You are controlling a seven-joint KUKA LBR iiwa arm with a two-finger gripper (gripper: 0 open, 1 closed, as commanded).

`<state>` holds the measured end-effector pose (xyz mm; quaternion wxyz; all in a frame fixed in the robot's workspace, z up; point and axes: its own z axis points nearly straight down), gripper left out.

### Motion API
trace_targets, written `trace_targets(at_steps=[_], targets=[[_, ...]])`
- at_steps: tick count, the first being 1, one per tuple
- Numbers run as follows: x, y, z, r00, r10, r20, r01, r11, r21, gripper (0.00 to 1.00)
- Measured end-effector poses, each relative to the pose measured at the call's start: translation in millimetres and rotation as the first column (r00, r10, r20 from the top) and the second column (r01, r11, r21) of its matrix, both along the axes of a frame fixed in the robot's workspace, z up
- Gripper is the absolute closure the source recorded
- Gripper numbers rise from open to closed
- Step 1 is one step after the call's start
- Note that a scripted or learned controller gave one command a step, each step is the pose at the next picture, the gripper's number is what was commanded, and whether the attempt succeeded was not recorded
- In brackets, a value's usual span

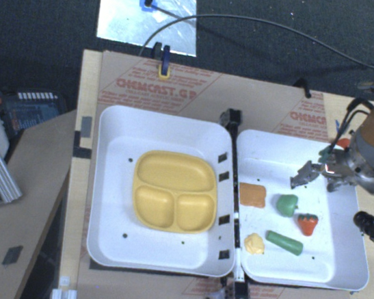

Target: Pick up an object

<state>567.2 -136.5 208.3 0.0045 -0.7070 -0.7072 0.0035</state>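
Right now it looks like the approach step, nothing grasped yet: the gripper (305, 176) hangs over the upper part of the right bin (345, 275), w/ the arm coming in from the right edge. Whether it's apart or together I can't tell from this angle, and nothing shows clamped in it. Candidate objs all lie in the right bin below and left of the tool: a green round piece (287, 205) nearest, just under the tip; a red piece w/ green top (308, 224) just beside that; a long green piece (284, 242) lower down; a pale yellow lump (254, 243) near the bin's lower-left; a flat brown slab (252, 195) by the left wall. Left bin (117, 129) holds a yellow divided tray (173, 190), well apart from the tool. Next move, as I judge it: pick one target (prob. the green round piece, being closest), centre over it, descend, then close. Risk: green and red pieces sit close together, so a descent btw them could nudge one or catch both.
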Motion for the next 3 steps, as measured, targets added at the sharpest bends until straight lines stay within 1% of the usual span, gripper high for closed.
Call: trace_targets(at_steps=[1,2,3], targets=[[3,0,7,1.000,0.003,0.013,-0.003,1.000,-0.002,0.00],[7,-7,-39,1.000,0.001,0.010,-0.001,1.000,-0.001,0.00],[8,-9,-101,1.000,0.001,0.008,-0.001,1.000,-0.001,0.00]])
